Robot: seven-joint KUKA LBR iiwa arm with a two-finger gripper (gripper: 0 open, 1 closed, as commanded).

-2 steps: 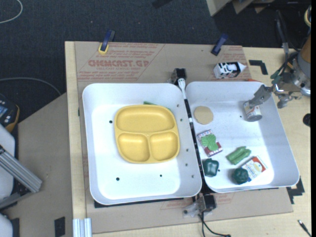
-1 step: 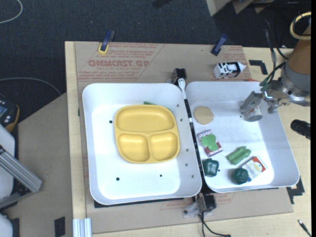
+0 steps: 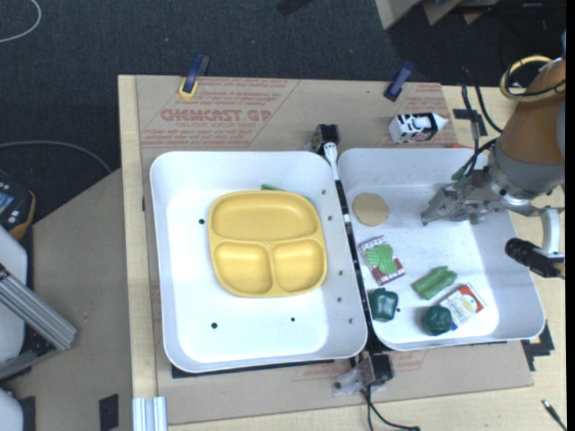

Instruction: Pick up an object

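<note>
Two shallow white bins side by side on a brown board [image 3: 269, 106]: left bin [image 3: 243, 330] and right bin [image 3: 503, 268].

Nearest, toward 6 o'clock in the right bin, a dark green round lump [image 3: 437, 320], touching a white, red and yellow packet [image 3: 464, 303] at its 2 o'clock. At 7 o'clock in the same bin, just beside the dividing wall, a second dark green piece [image 3: 384, 304]. Slightly farther, near the bin's middle, a light green pod [image 3: 434, 282], lying aslant. At 9 o'clock in the bin, a red-and-white packet with a green print [image 3: 381, 259]. Farther again, at 10 o'clock, a flat tan disc [image 3: 370, 209], alone on bare floor.

Across the wall, in the middle of the left bin, a yellow divided plate [image 3: 268, 241] with three compartments. Behind its far rim, at 12 o'clock, a sliver of something green [image 3: 272, 188], too hidden to name.

At 1 o'clock in the right bin, the gripper [image 3: 454, 205], over bare white floor, with the tan disc apart at its 9 o'clock and every other object toward 6 and 7 o'clock. Clenched or released: cannot tell. Behind it, toward 2 o'clock, the grey arm with its orange band [image 3: 535, 124].

Farthest, on the board beyond the right bin's 12 o'clock rim, a small black-and-white item [image 3: 418, 127]. Two blue clamps along the far edge of the board, left clamp [image 3: 193, 74] and right clamp [image 3: 399, 83].
</note>
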